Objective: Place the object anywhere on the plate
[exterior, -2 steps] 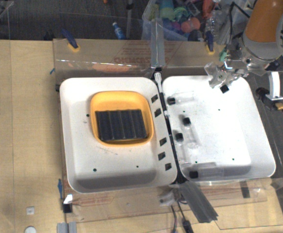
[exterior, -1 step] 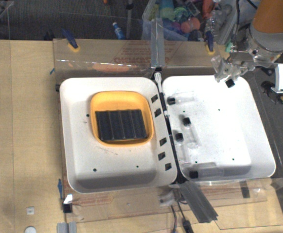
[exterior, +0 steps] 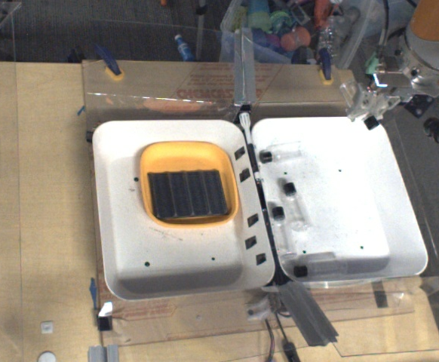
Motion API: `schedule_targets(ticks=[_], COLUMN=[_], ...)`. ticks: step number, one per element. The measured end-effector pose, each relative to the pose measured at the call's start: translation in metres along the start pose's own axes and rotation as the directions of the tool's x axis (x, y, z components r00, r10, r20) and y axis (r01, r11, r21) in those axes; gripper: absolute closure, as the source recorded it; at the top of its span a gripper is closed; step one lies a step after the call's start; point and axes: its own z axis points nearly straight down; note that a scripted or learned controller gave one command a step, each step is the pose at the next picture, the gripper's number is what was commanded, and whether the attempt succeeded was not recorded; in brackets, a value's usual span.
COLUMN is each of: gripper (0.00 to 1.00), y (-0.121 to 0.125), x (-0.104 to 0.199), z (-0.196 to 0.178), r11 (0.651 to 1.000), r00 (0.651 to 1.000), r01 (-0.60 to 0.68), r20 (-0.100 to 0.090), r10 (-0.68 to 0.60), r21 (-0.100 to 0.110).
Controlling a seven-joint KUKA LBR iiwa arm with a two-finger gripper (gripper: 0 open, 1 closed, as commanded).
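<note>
Object's down on the plate, and I'm parked off the far right corner.

The dark ribbed object (exterior: 188,194) lies flat inside the yellow plate (exterior: 153,159) in the left bin (exterior: 114,202). My gripper (exterior: 370,108) hovers beyond the right bin (exterior: 400,202); I can't tell its opening. I'd hold high and clear.

Yellow plate (exterior: 188,154) in the left white bin (exterior: 121,202), a dark ribbed object (exterior: 188,194) lying flat on it. Right bin (exterior: 355,202) beside, touching along the divider. Gripper (exterior: 370,108) hanging above that bin's far right corner.
</note>
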Motion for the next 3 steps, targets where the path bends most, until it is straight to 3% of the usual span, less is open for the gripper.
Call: schedule_targets(ticks=[1, 2, 3], gripper=[1.0, 1.0, 1.0], y=[0.0, 0.0, 0.0], x=[-0.032, -0.073, -0.084], z=[-0.027, -0.055, -0.14], r11=[0.999, 0.957, 0.864], r00=[0.999, 0.957, 0.864], r01=[0.036, 0.291, 0.504], r20=[0.0, 0.002, 0.003], r10=[-0.036, -0.291, -0.504], r21=[-0.001, -0.003, -0.004])
